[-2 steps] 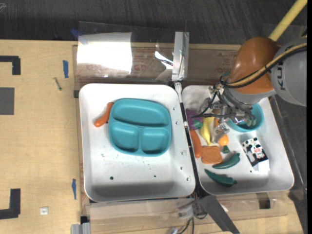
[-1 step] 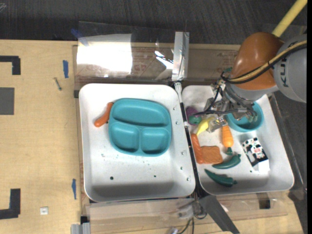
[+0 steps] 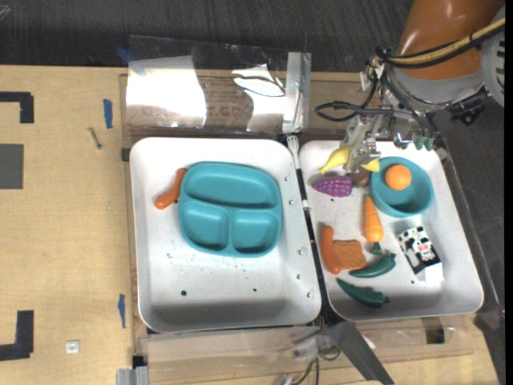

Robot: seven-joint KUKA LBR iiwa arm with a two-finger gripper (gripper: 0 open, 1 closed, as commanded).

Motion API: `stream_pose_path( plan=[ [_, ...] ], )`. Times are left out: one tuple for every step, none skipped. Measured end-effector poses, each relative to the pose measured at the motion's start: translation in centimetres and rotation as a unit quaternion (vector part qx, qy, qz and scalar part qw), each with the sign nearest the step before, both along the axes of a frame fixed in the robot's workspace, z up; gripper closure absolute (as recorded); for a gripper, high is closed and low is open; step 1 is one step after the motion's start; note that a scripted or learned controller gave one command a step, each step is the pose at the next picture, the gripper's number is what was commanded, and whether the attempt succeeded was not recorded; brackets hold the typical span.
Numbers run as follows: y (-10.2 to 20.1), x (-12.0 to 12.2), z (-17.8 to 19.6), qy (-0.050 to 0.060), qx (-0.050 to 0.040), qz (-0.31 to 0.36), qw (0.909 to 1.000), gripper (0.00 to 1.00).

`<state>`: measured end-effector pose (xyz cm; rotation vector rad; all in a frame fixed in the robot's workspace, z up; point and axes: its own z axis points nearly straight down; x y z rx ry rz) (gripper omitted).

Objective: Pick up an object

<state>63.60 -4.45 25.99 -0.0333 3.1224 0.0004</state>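
My gripper (image 3: 364, 152) hangs low over the back left corner of the right bin (image 3: 461, 275), under the grey wrist with its tangle of cables. A yellow banana (image 3: 335, 160) lies right beside its tip on the left, touching or nearly touching it. Whether the banana is gripped is unclear. A purple bunch of grapes (image 3: 333, 186) lies just in front of the banana. To the gripper's right stands a teal bowl (image 3: 413, 199) with an orange (image 3: 397, 177) inside.
The right bin also holds a carrot (image 3: 373, 219), a brown toast piece (image 3: 347, 253), two green vegetables (image 3: 373, 266) (image 3: 362, 293) and a cow-print box (image 3: 418, 247). In the left bin (image 3: 152, 287) are a teal divided plate (image 3: 231, 207) and an orange sausage (image 3: 169, 191).
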Motion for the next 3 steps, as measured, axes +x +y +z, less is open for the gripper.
stream_pose_path(
  plan=[
    [-9.7,3.1,-3.3,0.006,-0.0019,0.048,0.9988,1.0],
    [-9.1,-7.4,-12.5,0.008,-0.0019,0.237,0.9716,1.0],
    [-4.8,-5.8,-1.1,0.002,-0.002,0.113,0.9936,1.0]
  ],
)
